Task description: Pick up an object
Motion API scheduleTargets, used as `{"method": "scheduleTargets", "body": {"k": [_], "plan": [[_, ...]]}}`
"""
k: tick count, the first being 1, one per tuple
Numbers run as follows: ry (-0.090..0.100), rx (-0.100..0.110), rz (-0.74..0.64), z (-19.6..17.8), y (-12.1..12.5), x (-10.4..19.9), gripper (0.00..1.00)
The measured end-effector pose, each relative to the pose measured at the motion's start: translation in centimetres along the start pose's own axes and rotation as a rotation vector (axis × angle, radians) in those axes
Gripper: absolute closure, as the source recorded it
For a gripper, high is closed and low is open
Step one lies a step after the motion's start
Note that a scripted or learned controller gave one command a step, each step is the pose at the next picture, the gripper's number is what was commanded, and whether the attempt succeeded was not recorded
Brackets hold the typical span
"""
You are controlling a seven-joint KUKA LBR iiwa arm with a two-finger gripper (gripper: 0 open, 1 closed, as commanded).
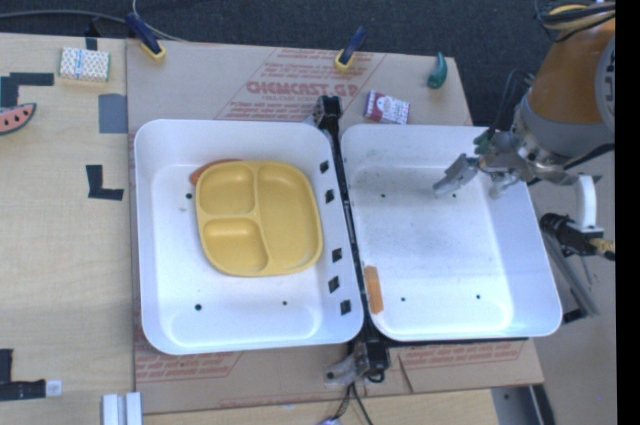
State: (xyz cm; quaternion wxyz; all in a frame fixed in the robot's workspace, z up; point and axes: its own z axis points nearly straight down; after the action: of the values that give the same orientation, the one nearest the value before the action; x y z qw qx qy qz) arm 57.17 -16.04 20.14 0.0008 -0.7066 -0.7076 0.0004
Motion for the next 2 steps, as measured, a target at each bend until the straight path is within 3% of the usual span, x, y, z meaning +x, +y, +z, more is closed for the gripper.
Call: {"method": "scheduleTargets", "body": {"k": [1,2], "plan": [[0.001,0.002,0.000,8.5,1.2,4.5,0.00],[-0.001,-0.002,-0.001,11.6,5.0,6.3,0.00]]}}
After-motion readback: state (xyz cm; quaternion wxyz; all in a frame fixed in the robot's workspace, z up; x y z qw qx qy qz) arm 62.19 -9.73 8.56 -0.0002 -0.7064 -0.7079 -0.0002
